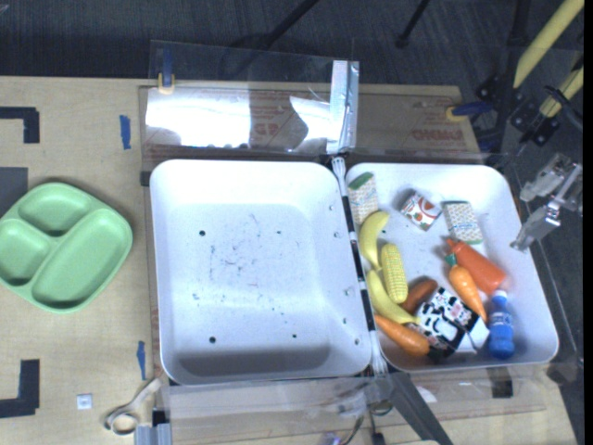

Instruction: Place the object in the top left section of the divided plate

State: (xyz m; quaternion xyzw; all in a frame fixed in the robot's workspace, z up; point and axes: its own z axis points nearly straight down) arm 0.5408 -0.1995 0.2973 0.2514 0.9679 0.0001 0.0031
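Tool (547, 213) waits right of the bin (533, 276), grip state unclear; descend squarely on one toy, clear of neighbours.

No lettering can be read here. The cardboard (408, 130) behind the bins carries reddish print, too blurred to make out. A small carton (422, 209) in the right bin (530, 336) bears a red-and-white picture label, and two packets (461, 221) beside it show patterned wrappers, none legible.
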